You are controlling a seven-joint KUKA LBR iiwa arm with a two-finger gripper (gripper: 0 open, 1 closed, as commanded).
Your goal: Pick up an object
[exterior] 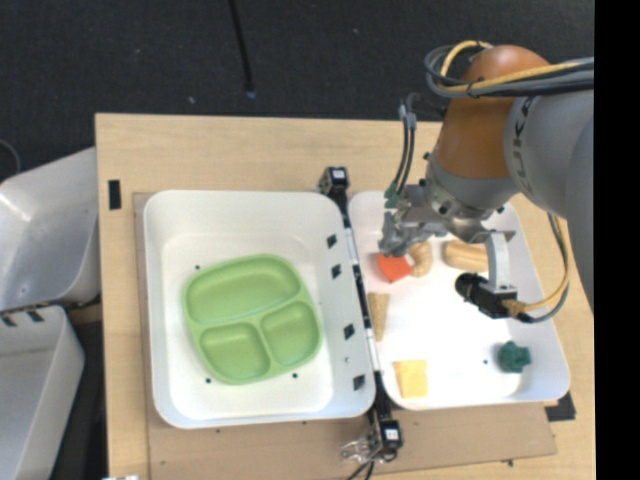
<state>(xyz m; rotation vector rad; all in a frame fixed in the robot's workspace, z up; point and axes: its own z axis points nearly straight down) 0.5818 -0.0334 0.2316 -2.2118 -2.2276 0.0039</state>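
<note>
My gripper hangs low over the upper left part of the right bin. Right under its tip lies a small red-orange block, and whether the two touch I cannot tell. A tan peanut-shaped piece lies just right of the block. Another tan piece sits further right, partly hidden by the wrist. A tan cone, a yellow square and a small dark green object lie lower in the same bin.
The left bin holds a green divided plate. A black cylindrical part with a cable hangs from the arm over the right bin. Black clips line the wall between the bins.
</note>
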